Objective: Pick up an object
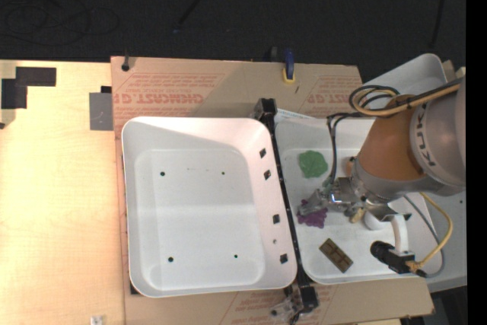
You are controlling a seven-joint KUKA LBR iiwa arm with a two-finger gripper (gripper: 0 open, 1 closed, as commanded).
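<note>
While the arm reaches into the right bin (426, 274), its claw (319, 203) sits low over a purple object (312, 218); whether it is clenched or released I cannot tell. A slightly off descent could nudge the object aside. A green lump (312, 163) lies near, a brown block (335, 254) nearer the front rim. The left bin (133, 186) stands alongside.

bins (199, 139): smooth glossy white plastic | bench (53, 186): pale matt wood (cardboard (228, 91) underlay)
</note>
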